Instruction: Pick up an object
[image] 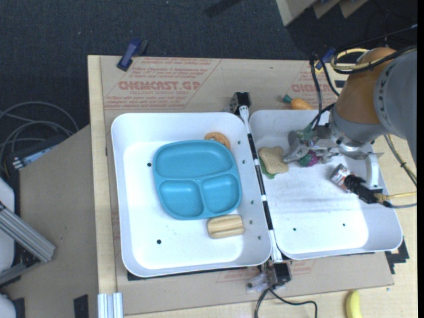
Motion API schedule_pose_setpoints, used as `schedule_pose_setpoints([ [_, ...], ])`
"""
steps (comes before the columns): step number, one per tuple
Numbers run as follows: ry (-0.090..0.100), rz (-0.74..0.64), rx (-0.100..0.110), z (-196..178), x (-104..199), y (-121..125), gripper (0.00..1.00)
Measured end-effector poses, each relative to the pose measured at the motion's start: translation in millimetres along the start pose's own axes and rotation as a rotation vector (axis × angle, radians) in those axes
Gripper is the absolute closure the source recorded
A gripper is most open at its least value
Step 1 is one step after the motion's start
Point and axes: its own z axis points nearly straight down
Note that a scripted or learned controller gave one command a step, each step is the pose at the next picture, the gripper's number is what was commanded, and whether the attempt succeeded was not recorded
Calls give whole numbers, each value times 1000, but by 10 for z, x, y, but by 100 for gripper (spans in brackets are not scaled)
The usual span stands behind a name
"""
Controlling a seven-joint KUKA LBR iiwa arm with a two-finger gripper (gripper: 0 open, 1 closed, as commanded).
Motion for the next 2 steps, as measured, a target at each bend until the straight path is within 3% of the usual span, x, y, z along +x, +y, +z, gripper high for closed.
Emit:
schedule_pose_setpoints([
  [1,-1,0,5,23,207,565,0],
  [2,-2,-1,4,-82,207,571,100],
])
